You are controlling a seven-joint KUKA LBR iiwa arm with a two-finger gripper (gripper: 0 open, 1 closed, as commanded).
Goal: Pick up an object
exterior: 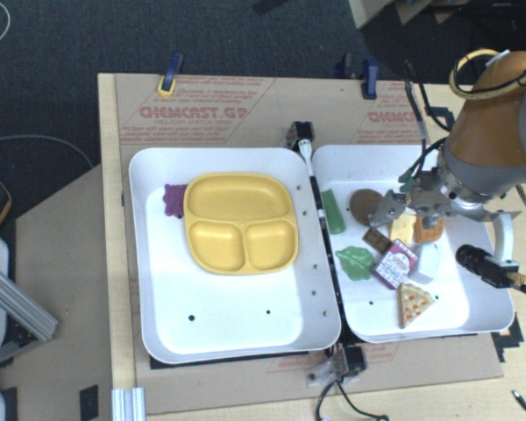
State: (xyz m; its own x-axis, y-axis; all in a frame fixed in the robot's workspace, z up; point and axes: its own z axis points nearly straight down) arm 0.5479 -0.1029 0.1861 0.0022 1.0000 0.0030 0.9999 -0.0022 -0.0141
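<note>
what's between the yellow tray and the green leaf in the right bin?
In the camera view, the two bins' adjoining rims lie between the yellow tray and the green leaf.

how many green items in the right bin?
2. A green stick lies along the right bin's left wall; a green leaf sits just below it, near the purple carton. More may be hidden under the gripper.

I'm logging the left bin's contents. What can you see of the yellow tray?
The yellow tray looks like matte plastic, with rounded corners and three compartments: one wide at the far side, two smaller at the near side. It lies flat and upright in the left bin's far half. A purple thing touches its left edge.
</note>
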